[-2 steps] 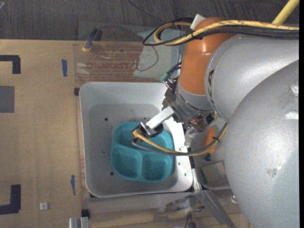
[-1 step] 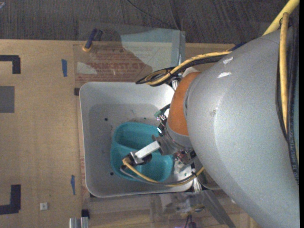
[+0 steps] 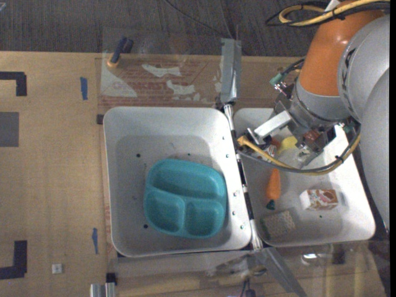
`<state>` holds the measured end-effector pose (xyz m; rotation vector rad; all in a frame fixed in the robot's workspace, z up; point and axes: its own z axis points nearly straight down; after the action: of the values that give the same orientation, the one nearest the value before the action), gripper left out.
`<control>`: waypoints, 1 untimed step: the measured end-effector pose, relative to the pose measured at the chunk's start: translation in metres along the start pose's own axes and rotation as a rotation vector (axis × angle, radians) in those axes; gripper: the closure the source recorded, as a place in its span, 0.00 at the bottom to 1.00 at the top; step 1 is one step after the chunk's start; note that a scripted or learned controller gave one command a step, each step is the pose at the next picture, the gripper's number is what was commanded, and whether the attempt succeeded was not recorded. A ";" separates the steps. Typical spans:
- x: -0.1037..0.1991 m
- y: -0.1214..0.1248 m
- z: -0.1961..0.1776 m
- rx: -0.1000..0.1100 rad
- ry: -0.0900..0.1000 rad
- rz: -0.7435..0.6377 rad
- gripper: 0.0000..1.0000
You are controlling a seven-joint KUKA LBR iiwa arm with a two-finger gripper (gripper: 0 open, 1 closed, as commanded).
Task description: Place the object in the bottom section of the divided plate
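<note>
A teal divided plate (image 3: 184,198) lies flat in the left bin (image 3: 117,166), its one long section toward the far side and two smaller sections toward the near side. In the right bin (image 3: 362,221), the gripper (image 3: 291,142) hangs low beside a yellow object (image 3: 288,143); whether it is released or clenched cannot be told. Nearer the camera than the gripper lies an orange carrot (image 3: 273,185), slim, its long axis running near-to-far. Beside it sit a small carton (image 3: 320,198) and a grey block (image 3: 279,221).
</note>
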<state>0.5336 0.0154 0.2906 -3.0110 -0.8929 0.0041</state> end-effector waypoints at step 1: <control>0.026 -0.083 0.145 0.000 0.005 -0.091 0.00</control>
<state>0.5096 0.0996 0.1453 -2.9664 -1.0280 -0.0032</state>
